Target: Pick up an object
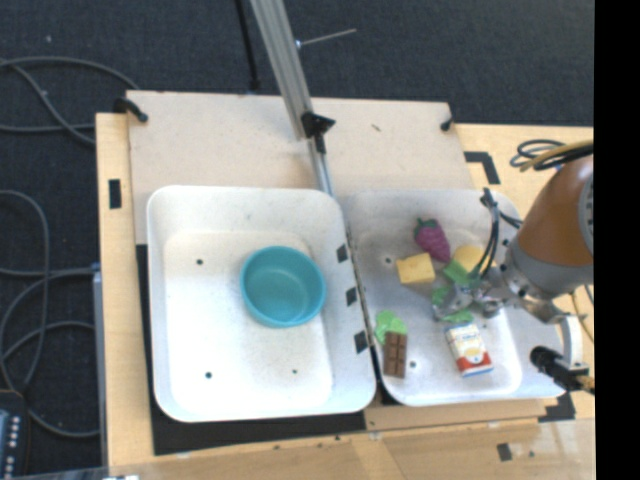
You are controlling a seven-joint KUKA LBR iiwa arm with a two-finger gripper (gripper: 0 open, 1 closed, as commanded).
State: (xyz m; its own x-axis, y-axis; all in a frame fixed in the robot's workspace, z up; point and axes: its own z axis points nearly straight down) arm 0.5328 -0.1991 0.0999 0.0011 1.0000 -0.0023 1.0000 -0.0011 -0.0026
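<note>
I see the gripper (pixel 462 303) low in the right bin (pixel 400 383), over a green piece (pixel 455 290); its grip I cannot tell. A yellow block (pixel 415 269) lies just beside. Left bin (pixel 190 368) holds a round teal bowl (pixel 283 285). Plywood bench (pixel 220 138); dark carpet (pixel 120 28) around.

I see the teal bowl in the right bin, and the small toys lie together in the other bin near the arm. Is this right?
Not quite. The camera view shows the teal bowl in the left bin, not the right one. The small toys, such as the yellow block and purple grapes, do lie together in the other bin near the arm.
</note>
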